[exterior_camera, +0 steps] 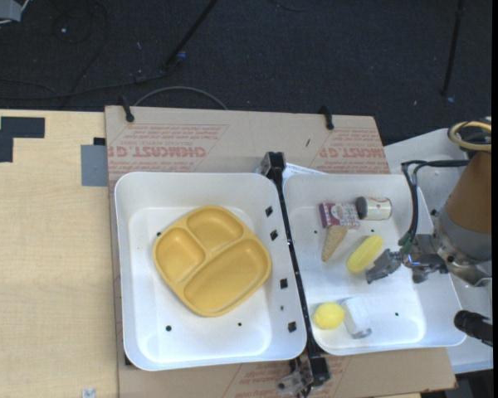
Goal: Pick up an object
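The right bin point(402, 322) holds several small objects. A yellow oblong toy point(363, 254) lies near its middle, with a tan cone point(334, 240) just to its left. Behind them lie a maroon-and-white packet point(339, 214) and a white cylinder with a dark cap point(374, 208). A yellow ball point(329, 315) and a pale clear piece point(357, 317) rest near the front edge. My gripper point(384, 267) is low over the bin's right half, just right of and slightly in front of the yellow oblong toy. Nothing shows in its grasp.
The left bin point(141, 305) holds a yellow divided plate point(212, 259). A black divider bar point(286, 255) runs between the bins. Cables point(412, 197) hang by the right bin's far right corner. Brown cardboard point(232, 143) lies under both bins.
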